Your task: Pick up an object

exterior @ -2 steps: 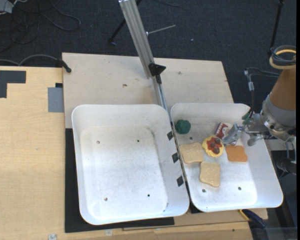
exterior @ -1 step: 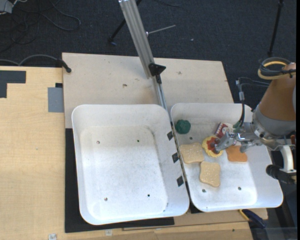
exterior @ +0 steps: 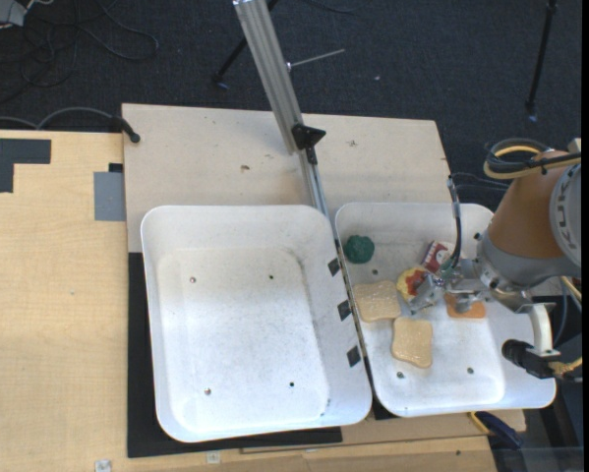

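From the camera view, the gripper (exterior: 427, 291) hangs low inside the right bin (exterior: 471, 386), its tip among a knot of small items. Whether it is spread or pinched cannot be told; nothing is visibly between its tips. A yellow-and-red piece (exterior: 410, 283) lies just at its nine o'clock side, an orange piece (exterior: 465, 309) at four o'clock, a red-white packet (exterior: 434, 256) at twelve. Two toast slices (exterior: 378, 301) (exterior: 413, 342) lie toward seven o'clock, a green ball (exterior: 359, 249) at ten o'clock. The left bin (exterior: 176, 234) sits beside. A sound grasp probably means centring over a single piece, clear of neighbours, before closing.
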You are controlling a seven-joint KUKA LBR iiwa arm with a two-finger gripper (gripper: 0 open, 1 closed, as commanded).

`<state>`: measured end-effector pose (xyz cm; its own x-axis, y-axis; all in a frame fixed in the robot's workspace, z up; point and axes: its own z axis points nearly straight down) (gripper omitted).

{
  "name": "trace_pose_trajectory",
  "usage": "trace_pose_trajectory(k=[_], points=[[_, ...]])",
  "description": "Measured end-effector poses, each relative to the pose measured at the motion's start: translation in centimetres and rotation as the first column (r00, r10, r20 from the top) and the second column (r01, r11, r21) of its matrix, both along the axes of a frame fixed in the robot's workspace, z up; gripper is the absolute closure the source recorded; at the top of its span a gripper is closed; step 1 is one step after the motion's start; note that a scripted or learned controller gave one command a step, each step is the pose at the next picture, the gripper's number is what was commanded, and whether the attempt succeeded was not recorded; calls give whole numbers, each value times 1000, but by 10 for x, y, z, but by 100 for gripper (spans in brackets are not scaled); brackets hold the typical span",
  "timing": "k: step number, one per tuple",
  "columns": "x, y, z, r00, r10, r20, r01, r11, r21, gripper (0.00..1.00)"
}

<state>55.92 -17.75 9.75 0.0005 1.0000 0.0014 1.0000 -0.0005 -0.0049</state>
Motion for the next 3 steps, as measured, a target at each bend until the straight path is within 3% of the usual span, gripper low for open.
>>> trace_pose_trajectory(k=[1,3], points=[[0,-2,12,1000,-6,1,6,1000,0,100],[-9,-18,105,1000,-6,7,6,1000,-3,100]])
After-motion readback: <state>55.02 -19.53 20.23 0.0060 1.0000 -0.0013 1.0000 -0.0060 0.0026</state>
